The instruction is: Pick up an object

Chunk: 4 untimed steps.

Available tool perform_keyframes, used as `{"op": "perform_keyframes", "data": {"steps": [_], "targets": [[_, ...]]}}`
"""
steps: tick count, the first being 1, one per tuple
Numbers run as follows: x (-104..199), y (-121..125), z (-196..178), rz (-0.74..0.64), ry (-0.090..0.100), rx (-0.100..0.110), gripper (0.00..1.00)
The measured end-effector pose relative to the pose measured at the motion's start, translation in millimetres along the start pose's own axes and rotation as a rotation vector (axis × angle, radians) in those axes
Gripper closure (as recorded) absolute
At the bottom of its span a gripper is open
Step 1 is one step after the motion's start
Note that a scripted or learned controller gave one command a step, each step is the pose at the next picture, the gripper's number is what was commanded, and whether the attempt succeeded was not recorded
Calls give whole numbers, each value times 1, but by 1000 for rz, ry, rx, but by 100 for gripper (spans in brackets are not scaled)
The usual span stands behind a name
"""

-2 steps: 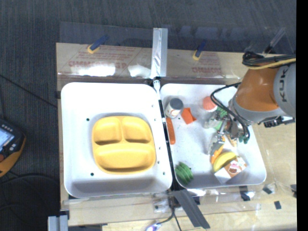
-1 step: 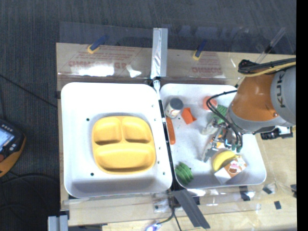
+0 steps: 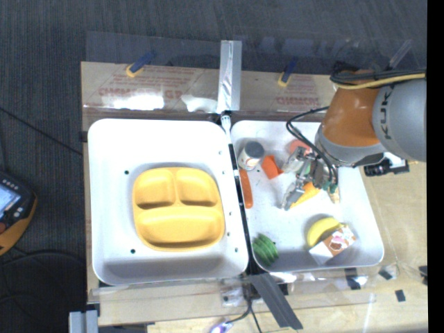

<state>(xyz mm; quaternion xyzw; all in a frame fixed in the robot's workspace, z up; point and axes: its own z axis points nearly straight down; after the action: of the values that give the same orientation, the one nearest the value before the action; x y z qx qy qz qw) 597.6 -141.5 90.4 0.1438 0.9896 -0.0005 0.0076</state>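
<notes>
Where gripper [image 3: 300, 186] hovers, yellow wedge [image 3: 306, 197]

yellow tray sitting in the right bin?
No, the yellow compartment tray lies in the left bin; the right bin holds the banana and other small items.

A robotics lab, by the look of it; a wooden bench [image 3: 388, 207] on dark carpet [image 3: 41, 47] bears two white bins [image 3: 104, 186]; loose cables [image 3: 28, 255] trail the floor; clamps [image 3: 139, 64] grip the bench's back edge.
</notes>
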Motion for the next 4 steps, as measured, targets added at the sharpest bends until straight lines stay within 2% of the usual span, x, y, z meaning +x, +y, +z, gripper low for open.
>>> {"op": "perform_keyframes", "data": {"steps": [1,2,3,4], "targets": [[-9,34,0,133,1,1,0],[73,13,-1,160,3,2,0],[-21,40,1,431,2,1,0],[16,26,0,560,0,-2,0]]}}
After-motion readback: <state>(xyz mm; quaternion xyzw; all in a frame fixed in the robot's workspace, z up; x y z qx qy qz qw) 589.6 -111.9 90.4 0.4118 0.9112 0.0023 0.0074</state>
